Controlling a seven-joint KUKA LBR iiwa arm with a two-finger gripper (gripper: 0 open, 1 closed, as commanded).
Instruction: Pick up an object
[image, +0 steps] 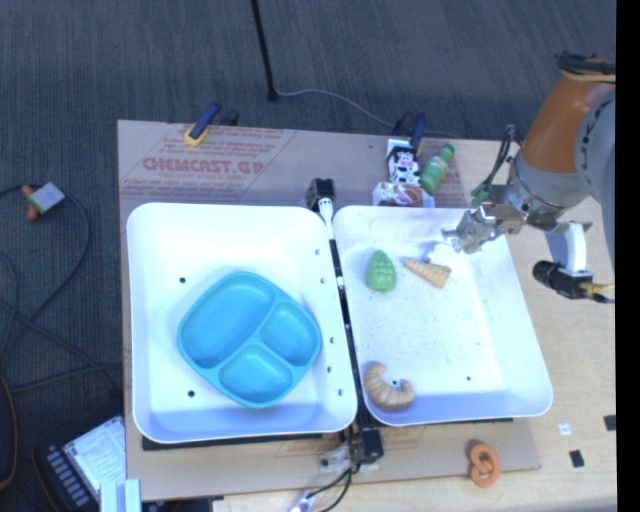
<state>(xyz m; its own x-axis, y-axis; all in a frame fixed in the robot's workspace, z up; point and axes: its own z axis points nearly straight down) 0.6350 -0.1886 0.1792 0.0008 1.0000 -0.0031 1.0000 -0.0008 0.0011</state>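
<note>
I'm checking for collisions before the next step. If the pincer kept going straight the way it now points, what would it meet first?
Probably the cone-shaped toy, which lies just beyond the pincer in the right bin; depth is unclear, so it might meet the bin floor first.

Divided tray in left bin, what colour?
Light blue tray, clearest in the camera view.

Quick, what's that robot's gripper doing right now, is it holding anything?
Gripper: over the right bin's far edge, beside the cone-shaped toy; open or closed cannot be told, and nothing visibly held.
</note>
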